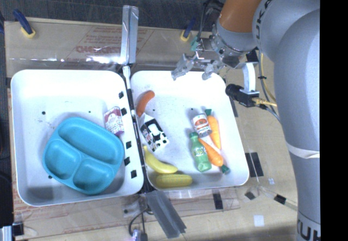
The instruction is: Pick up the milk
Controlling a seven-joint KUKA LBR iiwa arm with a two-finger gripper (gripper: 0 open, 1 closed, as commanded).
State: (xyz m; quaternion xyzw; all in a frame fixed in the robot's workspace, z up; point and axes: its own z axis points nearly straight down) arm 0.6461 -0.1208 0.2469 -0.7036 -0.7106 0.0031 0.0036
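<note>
Right white bin (182, 85), cow-patterned milk (154, 134) lying flat, gripper (193, 71) spread apart above, "UKA" on arm (293, 33)

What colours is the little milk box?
The milk carton is white with black cow-like patches, lying in the right bin. It shows in the camera view.

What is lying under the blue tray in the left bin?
The blue tray rests on the left bin floor beside a small red packet. Whatever is beneath the tray is covered.
</note>
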